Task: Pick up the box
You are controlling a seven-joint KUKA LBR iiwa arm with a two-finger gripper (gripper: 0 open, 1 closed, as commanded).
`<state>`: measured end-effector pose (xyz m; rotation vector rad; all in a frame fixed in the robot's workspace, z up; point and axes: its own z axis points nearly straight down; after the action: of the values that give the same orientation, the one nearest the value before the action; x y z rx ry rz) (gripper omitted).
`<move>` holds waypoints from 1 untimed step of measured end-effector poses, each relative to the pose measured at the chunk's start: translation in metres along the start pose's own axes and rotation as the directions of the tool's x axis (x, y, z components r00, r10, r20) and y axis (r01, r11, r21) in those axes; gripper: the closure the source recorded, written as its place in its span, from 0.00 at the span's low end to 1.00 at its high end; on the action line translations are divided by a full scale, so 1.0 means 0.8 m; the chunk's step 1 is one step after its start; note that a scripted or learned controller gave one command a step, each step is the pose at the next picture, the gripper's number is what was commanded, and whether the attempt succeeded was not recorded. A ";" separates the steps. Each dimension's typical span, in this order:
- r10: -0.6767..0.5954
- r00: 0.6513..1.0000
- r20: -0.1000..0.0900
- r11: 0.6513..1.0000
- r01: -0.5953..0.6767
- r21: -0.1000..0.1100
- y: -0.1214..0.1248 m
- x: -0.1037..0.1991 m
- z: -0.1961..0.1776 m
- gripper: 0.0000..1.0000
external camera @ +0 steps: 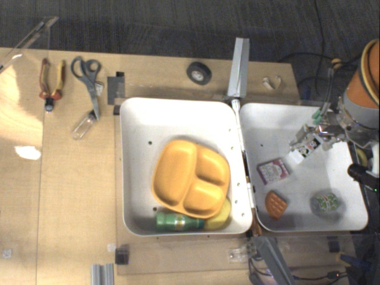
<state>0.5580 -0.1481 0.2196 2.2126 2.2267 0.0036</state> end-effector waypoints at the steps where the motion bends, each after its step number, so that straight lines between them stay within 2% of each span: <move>1: -0.065 0.998 0.000 0.998 0.065 0.001 -0.017 0.054 0.126 0.00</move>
<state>0.5447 -0.1047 0.1192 2.1402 2.2977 0.0023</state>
